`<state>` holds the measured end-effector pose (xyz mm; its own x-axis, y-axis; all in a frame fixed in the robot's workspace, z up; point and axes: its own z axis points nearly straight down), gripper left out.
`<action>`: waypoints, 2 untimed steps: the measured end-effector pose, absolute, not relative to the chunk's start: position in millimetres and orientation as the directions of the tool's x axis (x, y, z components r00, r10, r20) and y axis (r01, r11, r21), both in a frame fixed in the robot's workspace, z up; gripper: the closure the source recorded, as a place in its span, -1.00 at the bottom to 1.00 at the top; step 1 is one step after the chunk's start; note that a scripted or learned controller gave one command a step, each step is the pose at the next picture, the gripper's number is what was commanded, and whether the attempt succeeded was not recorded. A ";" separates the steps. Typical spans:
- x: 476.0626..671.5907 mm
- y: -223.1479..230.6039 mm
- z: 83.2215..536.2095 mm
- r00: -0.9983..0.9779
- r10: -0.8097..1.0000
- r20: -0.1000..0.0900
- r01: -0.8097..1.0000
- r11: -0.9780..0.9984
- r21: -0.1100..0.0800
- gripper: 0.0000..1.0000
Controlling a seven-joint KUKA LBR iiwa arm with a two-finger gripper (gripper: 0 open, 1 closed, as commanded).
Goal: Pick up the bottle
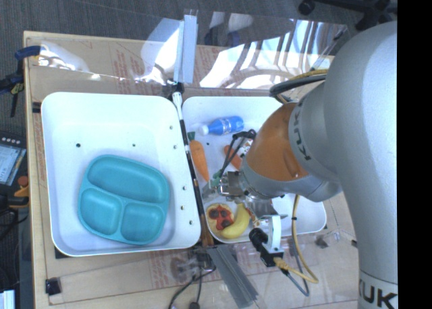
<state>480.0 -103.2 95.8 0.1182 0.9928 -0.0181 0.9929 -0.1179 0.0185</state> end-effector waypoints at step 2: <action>595.3 -124.0 90.7 0.165 0.986 0.000 0.986 -0.165 -0.004 -1.00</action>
